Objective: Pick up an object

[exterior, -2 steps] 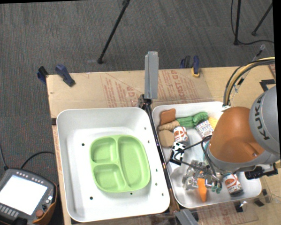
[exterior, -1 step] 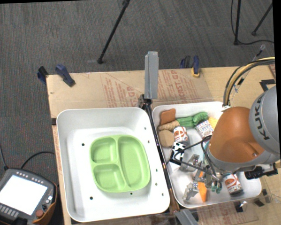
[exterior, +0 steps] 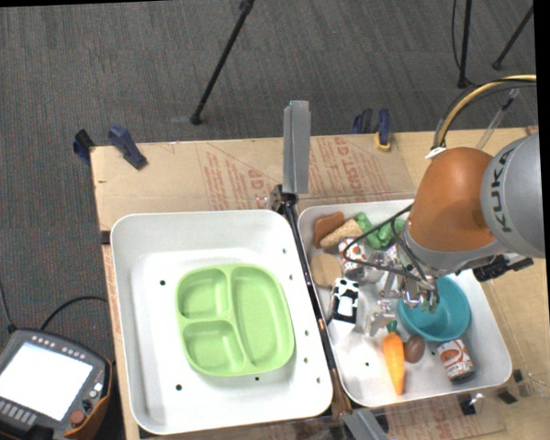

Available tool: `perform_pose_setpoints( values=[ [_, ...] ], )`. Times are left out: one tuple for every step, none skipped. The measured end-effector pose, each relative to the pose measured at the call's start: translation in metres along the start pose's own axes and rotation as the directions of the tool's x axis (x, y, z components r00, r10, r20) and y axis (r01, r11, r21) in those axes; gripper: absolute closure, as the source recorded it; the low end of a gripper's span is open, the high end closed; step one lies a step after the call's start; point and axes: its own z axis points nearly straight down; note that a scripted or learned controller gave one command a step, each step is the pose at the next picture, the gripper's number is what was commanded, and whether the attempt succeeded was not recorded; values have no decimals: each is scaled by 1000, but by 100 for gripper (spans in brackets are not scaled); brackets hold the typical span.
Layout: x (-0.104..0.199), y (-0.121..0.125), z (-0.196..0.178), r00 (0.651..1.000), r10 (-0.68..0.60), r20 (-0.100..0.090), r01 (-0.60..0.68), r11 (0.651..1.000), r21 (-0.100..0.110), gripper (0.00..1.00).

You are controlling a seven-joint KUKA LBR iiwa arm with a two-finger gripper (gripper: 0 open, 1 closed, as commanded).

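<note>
The claw (exterior: 387,312) hangs low in the right bin (exterior: 497,336), among the clutter; whether it is open or closed on anything cannot be told. Just near of it lies a toy carrot (exterior: 395,363), with a teal bowl (exterior: 443,314) to its right and a black-and-white cow figure (exterior: 345,301) to its left. The left bin (exterior: 141,295) holds a green divided plate (exterior: 234,320).

We record a green divided plate (exterior: 234,320) lying flat in the left bin (exterior: 135,268). In the right bin (exterior: 499,364) we note the gripper (exterior: 388,308) lowered among clutter, just above an orange carrot (exterior: 395,363), with a teal bowl (exterior: 443,314), a small can (exterior: 457,359) and a black-and-white cow figure (exterior: 345,301) close by. The arm (exterior: 458,209) enters from the right.
</note>
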Motion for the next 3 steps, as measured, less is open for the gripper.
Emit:
perform_pose_setpoints(
  values=[
    [85,-55,1,998,66,-4,-66,998,1,0],
    [23,20,0,998,66,2,-66,998,-3,0],
    [-33,28,2,970,217,-106,-215,976,34,0]
  ],
)
